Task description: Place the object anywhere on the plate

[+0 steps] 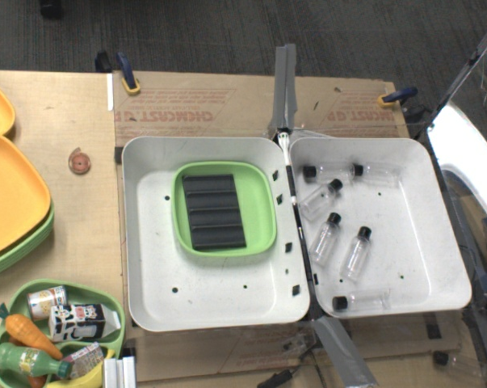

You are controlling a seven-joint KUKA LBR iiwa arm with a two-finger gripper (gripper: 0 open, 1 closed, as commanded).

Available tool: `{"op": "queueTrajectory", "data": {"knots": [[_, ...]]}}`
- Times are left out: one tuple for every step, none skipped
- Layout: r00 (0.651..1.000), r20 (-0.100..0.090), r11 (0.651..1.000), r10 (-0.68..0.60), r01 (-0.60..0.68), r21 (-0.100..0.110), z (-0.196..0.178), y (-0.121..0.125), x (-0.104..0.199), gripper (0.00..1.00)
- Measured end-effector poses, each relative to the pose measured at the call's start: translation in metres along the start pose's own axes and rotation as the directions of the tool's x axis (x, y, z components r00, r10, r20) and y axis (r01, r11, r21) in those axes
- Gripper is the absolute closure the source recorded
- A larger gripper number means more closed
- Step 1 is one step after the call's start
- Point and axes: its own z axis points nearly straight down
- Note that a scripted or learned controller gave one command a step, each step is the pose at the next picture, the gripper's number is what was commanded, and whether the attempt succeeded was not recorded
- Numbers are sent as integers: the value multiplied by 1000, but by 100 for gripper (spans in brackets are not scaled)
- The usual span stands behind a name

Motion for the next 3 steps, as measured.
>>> {"op": "queueTrajectory", "data": {"knots": [[1000,1,1000,4,-4,1,28,0,0,0],[1000,0,1000,5,-5,1,79,0,0,0],[1000,0,1000,-5,5,0,-26,0,0,0]]}}
